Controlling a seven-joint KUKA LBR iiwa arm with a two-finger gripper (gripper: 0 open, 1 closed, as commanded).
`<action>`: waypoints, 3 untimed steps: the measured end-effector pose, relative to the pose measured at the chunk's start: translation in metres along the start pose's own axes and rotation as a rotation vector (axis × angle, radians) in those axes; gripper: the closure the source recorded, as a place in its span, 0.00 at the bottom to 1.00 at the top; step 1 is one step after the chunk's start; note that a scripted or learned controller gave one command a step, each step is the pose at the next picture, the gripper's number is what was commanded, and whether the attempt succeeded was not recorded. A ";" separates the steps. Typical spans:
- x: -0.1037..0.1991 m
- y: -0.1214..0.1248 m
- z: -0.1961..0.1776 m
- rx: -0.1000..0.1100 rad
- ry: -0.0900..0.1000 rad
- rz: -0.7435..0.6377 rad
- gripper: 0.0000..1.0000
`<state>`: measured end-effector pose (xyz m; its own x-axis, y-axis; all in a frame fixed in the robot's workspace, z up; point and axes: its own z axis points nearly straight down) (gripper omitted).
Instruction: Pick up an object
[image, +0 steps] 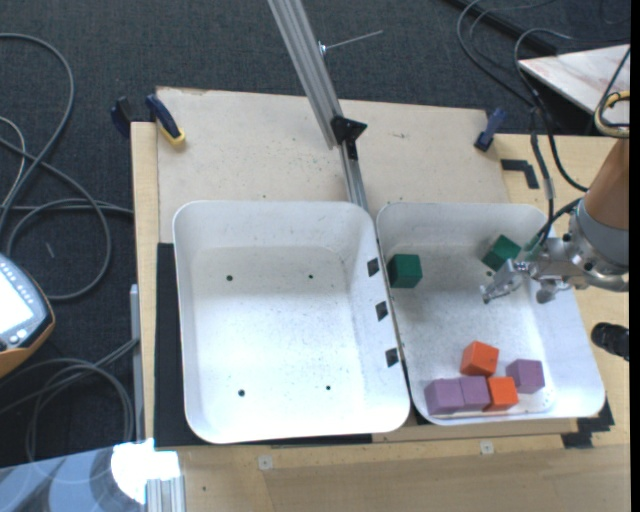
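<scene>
Right now you have several blocks to choose from in the right bin (560, 300). One green block (404, 270) sits alone near the bin's left wall, well apart from the others. A second green block (501, 251) lies further right, tilted, just beside the tool (512, 283); from this slant you cannot tell whether the two touch. At the near edge of the bin you see a cluster: an orange block (480, 358) resting above a second, smaller orange block (501, 393), with a wide purple block (457, 395) to their left and another purple block (526, 375) to their right, all close together.

You see the tool low over the bin floor, reaching in from the right on the grey arm (600, 240). Its metal fingers point left and down, and no block sits between them. Whether they are spread or closed you cannot tell from this view.

The left bin (190, 300) stands alongside the right one on the worktop (250, 150), their walls meeting in the middle. A metal pole (320, 80) rises from the worktop behind that seam. Cables (60, 200) trail across the dark floor on the left.
</scene>
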<state>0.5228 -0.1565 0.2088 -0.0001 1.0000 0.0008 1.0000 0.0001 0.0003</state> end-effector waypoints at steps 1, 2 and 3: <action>-0.033 0.046 -0.011 -0.005 -0.004 -0.001 0.00; -0.034 0.026 -0.127 -0.010 -0.005 -0.001 0.00; -0.033 0.025 -0.122 -0.001 -0.002 -0.002 0.00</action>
<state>0.5482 -0.1899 0.3311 -0.0018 1.0000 -0.0011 1.0000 0.0018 0.0015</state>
